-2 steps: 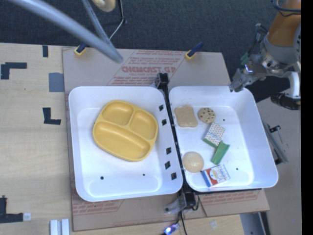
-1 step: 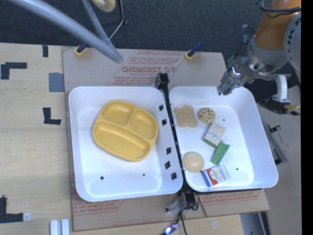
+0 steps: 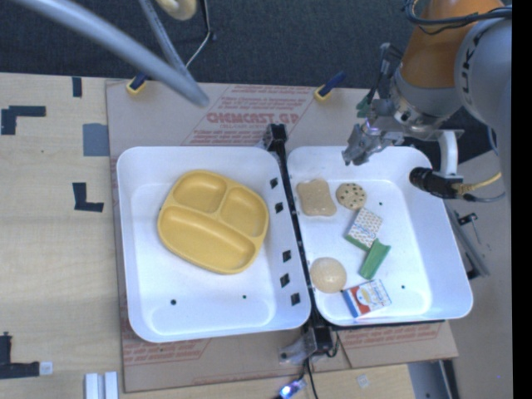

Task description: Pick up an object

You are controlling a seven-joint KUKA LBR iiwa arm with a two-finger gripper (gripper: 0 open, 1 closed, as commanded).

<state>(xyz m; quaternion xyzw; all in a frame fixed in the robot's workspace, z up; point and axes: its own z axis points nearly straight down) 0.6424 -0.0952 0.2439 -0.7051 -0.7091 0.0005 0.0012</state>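
My gripper (image 3: 357, 151) hangs over the back edge of the right bin (image 3: 432, 248), above and slightly right of a chocolate-chip cookie (image 3: 351, 194). Nothing shows between its fingers. In the same bin lie a tan toast-shaped piece (image 3: 316, 198), a round pale bun (image 3: 328, 274), a green-and-white checked packet (image 3: 364, 227), a green block (image 3: 374, 258) and a small red, white and blue carton (image 3: 367, 297). All of them rest on the bin floor, apart from the gripper.
The left bin (image 3: 150, 289) holds a yellow divided plate (image 3: 214, 220). A black divider (image 3: 287, 223) runs between the bins. A grey pole (image 3: 108, 36) crosses the upper left. The arm's orange-banded wrist (image 3: 449, 32) stands at the upper right.
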